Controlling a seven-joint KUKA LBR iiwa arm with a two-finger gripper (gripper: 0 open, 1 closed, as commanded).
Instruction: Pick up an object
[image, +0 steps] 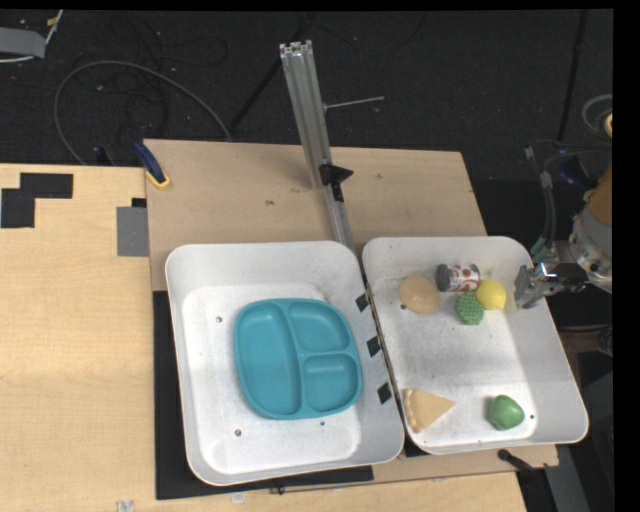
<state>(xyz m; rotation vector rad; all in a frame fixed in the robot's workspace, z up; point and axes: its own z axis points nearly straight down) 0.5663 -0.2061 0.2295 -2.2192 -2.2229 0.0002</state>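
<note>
Here the gripper (532, 284) hangs at the right bin's (540, 385) far rim, just beside a yellow ball (491, 294). Its state I cannot tell. A teal divided plate (296, 356) lies in the left bin (195, 300).

A brown bench (400, 190) holds two white bins side by side: left bin (190, 300), right bin (545, 370).

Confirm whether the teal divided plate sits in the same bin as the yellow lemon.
No. The teal divided plate lies alone in the left bin, while the yellow lemon sits in the right bin.
</note>
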